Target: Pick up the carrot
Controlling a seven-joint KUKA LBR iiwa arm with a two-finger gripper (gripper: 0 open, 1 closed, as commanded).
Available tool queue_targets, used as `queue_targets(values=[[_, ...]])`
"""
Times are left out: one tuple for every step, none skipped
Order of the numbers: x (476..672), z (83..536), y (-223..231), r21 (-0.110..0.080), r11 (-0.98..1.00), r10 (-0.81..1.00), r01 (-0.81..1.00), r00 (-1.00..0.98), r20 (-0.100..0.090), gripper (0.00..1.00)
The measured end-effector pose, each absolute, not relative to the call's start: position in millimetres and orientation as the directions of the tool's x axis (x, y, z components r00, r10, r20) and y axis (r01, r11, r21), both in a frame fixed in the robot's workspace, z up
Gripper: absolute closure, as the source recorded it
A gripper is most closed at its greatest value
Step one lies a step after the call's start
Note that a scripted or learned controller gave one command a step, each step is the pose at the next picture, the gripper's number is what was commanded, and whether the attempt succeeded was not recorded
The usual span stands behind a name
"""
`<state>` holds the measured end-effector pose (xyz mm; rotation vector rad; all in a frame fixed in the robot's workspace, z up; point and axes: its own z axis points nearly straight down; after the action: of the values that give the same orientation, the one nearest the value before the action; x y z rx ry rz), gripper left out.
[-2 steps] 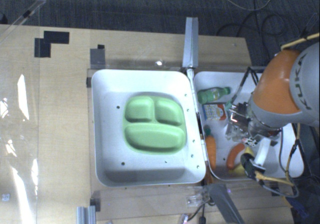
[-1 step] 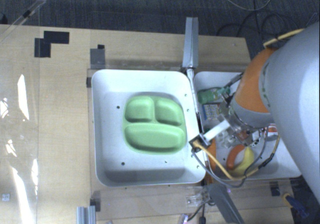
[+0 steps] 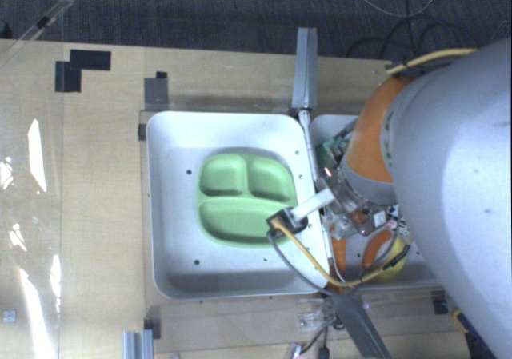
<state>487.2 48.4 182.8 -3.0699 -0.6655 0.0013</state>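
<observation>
The carrot (image 3: 373,249) shows as an orange shape at the near end of the right bin (image 3: 322,132). It is partly hidden by the wrist hardware and a yellow cable (image 3: 302,252). The big grey arm with its orange band (image 3: 370,141) covers most of that bin. My gripper (image 3: 358,223) hangs low beneath the wrist, just above the carrot. Brackets and cables crowd the view around it, so whether it touches the carrot is unclear.
A green divided plate (image 3: 240,197) lies in the left bin (image 3: 168,189). A yellow object (image 3: 398,264) sits beside the carrot at the near edge of the right bin. The metal divider (image 3: 305,69) runs between the bins.
</observation>
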Motion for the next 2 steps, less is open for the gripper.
queue_targets(values=[[487.7,183,-5,-0.001,-0.656,0.755,0.755,0.656,0.000,1.00],[487.2,183,45,0.000,-0.942,0.335,0.335,0.942,-0.001,1.00]])
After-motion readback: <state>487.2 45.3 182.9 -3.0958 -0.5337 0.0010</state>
